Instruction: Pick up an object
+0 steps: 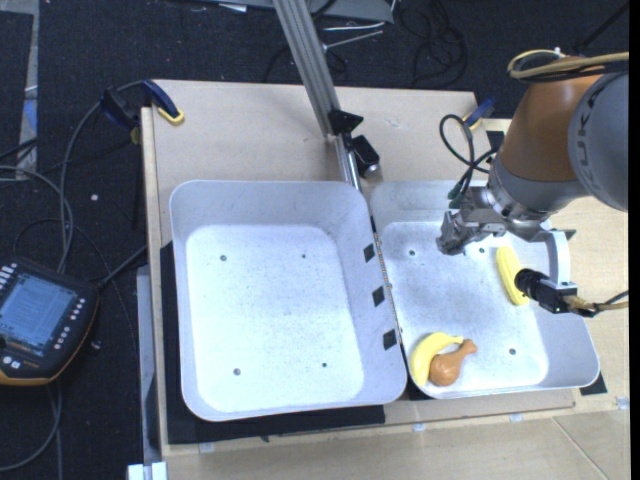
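Banana [432, 349], yellow, curved, beside drumstick [449, 364]

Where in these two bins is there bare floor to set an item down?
The left white bin floor is bare wall to wall. The right white bin is open mid-floor; crowded by the pincer, yellow oblong object, yellow banana and orange drumstick-shaped toy.

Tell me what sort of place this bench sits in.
Probably a robotics lab set up for grasping trials. A grey and orange arm reaches over two white bins on a bench, a teach pendant lies on dark carpet, and loose cables trail around it.
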Robot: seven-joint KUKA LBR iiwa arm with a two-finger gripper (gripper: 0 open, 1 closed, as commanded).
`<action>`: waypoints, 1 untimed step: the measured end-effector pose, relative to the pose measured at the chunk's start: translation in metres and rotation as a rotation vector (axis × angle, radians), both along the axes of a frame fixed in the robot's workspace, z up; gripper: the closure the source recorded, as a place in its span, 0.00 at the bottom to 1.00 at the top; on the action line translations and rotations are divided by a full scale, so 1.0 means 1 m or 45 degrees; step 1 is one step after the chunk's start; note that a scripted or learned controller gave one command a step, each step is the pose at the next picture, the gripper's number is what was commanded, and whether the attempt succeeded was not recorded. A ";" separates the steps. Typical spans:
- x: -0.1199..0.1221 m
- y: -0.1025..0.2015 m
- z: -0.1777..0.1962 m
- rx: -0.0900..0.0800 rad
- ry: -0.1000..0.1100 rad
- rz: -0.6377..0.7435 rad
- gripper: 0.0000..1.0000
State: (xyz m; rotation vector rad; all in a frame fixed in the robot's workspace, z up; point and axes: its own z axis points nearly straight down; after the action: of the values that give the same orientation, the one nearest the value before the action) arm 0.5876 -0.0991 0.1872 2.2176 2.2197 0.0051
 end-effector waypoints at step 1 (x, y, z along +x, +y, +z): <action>0.002 0.007 0.045 0.000 0.001 0.000 1.00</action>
State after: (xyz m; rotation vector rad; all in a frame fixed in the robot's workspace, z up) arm 0.5899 -0.0919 0.2321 2.2183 2.2204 0.0043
